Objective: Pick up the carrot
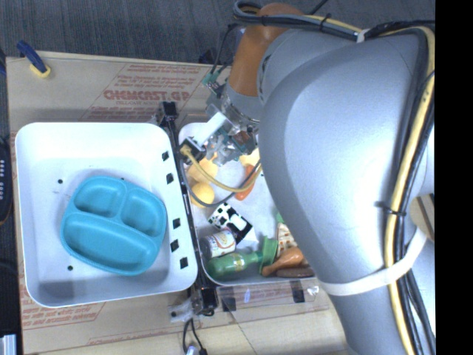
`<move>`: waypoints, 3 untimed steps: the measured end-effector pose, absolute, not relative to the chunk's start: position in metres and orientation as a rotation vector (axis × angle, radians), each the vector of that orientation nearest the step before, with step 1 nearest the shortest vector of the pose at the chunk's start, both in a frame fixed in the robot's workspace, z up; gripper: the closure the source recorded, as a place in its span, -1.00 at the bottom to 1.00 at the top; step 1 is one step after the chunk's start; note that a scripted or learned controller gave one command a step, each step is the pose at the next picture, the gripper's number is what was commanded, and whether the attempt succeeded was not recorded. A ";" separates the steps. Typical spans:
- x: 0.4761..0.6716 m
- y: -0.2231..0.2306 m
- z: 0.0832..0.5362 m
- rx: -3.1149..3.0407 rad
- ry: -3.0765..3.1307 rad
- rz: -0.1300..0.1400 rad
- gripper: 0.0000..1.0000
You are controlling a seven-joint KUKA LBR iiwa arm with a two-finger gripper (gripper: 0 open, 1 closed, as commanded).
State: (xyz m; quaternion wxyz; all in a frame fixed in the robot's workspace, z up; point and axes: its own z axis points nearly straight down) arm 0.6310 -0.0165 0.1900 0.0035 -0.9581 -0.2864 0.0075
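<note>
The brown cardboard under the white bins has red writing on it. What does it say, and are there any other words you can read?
"CHEMCAST GP": large red letters on the brown cardboard sheet behind the left white bin; the last letters are unsure.
Smaller red lines around it: too blurred to read.
Faint red print on the cardboard's bottom left edge: too blurred.
Label on the small can in the right bin: too small to read.

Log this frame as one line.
task: pick carrot | pincer: low over right bin, grasp unclear | carrot: near end of right bin, untouched | left bin: blue tray
</note>
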 end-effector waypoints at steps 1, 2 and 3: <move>0.631 -0.016 0.190 -3.002 -0.898 0.022 -1.00; 0.648 -0.001 0.191 -3.055 -0.718 0.016 -1.00; 0.621 0.015 0.190 -3.082 -0.593 0.025 -1.00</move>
